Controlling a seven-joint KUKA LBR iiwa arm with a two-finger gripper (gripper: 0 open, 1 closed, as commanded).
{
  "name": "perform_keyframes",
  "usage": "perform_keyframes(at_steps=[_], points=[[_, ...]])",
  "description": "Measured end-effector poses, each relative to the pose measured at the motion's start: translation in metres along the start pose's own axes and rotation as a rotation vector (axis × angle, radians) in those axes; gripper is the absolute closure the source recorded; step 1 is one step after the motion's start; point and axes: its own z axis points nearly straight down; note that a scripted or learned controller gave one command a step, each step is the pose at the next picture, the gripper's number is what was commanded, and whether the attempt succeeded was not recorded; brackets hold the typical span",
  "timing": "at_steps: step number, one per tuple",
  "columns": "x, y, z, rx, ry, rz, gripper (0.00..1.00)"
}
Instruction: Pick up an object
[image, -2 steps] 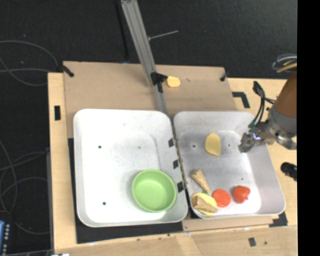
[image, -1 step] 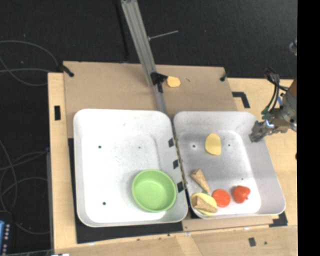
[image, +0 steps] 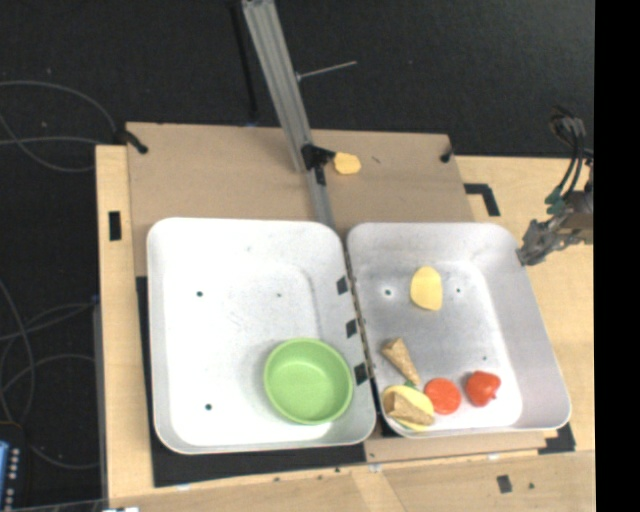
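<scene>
The right bin (image: 500, 260) holds a pale yellow rounded piece (image: 426, 288) near its middle. A tan cone (image: 398, 357) lies below it. Along the front edge sit a yellow wedge-shaped item (image: 408, 407), a red round fruit (image: 442, 396) and a second red piece (image: 482, 387). A green bowl (image: 308, 380) rests in the front of the left bin (image: 200, 270). My gripper (image: 538, 242) hangs at the far right, over the right bin's back right corner, apart from every object.
A slanted metal post (image: 285, 100) rises from the back of the bench between the two bins. A small yellow object (image: 346, 163) lies on the brown board behind the bins. Cables (image: 570, 135) hang at the right.
</scene>
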Motion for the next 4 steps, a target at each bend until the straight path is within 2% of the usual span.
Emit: perform_keyframes(at_steps=[1, 2, 4], points=[[0.045, -0.012, 0.005, 0.006, 0.001, 0.0, 1.0], [0.092, -0.009, 0.023, 0.007, 0.002, -0.001, 1.0], [0.206, -0.028, 0.036, 0.007, 0.004, -0.002, 1.0]])
